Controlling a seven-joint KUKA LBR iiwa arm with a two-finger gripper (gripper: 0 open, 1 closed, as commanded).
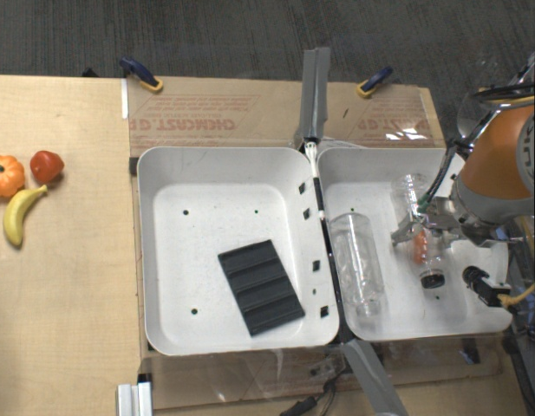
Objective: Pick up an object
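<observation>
The gripper (420, 232) hangs low in the right bin (380, 319), over a small clear bottle (420, 224); I cannot tell its grip. A clear tumbler (355, 263) lies beside it, leaving bare floor near the front rim.

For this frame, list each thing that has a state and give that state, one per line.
Black ridged block: lying flat, askew, in the left bin.
Clear plastic cup: on its side in the right bin, beside the divider.
Clear bottle: lying down in the right bin, under the gripper.
Gripper: lowered over the bottle; grip unclear.
Banana, tomato, orange: resting on the bench, left of the bins.
</observation>
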